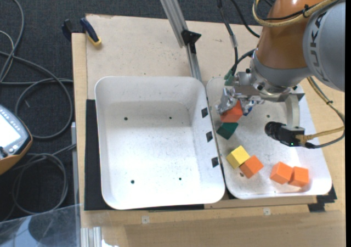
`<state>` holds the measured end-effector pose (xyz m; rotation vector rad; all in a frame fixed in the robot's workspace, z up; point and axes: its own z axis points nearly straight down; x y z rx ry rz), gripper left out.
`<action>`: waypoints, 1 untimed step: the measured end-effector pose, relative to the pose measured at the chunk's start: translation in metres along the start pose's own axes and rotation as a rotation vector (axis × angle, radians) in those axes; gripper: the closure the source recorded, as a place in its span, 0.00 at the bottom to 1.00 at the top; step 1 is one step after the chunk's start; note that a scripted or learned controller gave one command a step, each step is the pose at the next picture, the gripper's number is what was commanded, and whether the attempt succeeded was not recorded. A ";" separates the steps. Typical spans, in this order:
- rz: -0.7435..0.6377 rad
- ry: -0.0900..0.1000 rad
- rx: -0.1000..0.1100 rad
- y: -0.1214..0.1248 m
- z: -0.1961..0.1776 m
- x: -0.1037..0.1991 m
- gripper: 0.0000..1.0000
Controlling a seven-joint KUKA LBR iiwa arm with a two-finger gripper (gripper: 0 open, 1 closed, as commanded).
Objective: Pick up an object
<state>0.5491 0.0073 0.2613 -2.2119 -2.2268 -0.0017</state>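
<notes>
White left bin point(148, 141) sits beside the right bin point(318, 183). We note the gripper point(235, 107) over the right bin's left part, fingers closed on an orange block point(232, 113). Below it lie a green block point(227, 129), yellow block point(238, 156), and three orange blocks point(251, 166).

A blue-and-yellow clamp point(90, 30) sits at the far left corner of the wooden bench point(142, 43). Black cables point(30, 84) loop over the dark carpet. A metal pole point(173, 7) slants up from the bench's middle.
</notes>
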 end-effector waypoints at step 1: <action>-0.001 0.000 0.000 -0.005 -0.001 0.059 1.00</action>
